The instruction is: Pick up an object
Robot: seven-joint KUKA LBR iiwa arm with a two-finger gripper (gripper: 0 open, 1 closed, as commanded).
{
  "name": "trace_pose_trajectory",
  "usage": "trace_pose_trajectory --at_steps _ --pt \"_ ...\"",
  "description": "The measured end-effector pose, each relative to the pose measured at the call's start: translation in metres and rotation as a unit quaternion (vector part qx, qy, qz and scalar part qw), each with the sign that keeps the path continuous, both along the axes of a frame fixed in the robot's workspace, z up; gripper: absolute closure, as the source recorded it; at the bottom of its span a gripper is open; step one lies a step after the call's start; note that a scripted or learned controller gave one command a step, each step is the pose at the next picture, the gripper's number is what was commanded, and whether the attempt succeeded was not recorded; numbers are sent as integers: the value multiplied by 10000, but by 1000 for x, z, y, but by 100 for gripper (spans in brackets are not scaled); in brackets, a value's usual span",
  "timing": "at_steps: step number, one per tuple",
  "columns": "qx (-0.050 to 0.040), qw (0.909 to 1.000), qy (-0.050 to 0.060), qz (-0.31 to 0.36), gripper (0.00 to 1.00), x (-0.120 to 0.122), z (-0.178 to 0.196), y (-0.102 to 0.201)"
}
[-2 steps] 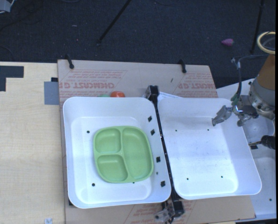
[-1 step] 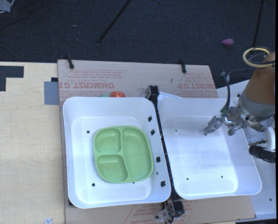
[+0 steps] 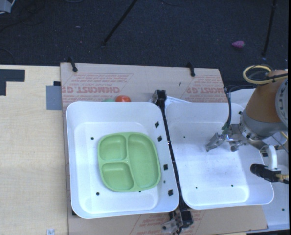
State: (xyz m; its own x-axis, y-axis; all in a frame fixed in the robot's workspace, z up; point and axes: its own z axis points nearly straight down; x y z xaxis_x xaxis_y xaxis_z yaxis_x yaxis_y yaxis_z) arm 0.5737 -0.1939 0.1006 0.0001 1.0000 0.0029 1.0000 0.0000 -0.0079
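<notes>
Look at the cardboard sheet (image 3: 150,82) lying under the two white bins on the desk: it carries the only lettering you can read. Along its far edge you see two red printed marks, both upside down from this view. The one (image 3: 95,88) above the left bin's far rim reads roughly "CHEMCAST GP", with finer red lines of print above and below it too small to make out. The one (image 3: 201,90) above the right bin's far rim shows only a few letters, about "GP". At the sheet's near edge, more red print (image 3: 150,224) is too blurred to read.
</notes>
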Motion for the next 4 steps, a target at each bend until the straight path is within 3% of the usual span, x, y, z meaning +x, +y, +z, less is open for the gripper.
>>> trace_pose_trajectory --at_steps 1,2,4 --pt "-6 10000 -17 -5 0 0 -14 1" --pt "-7 10000 -22 -13 100 0 -2 1" --pt "-24 10000 -63 7 100 4 103 -9"
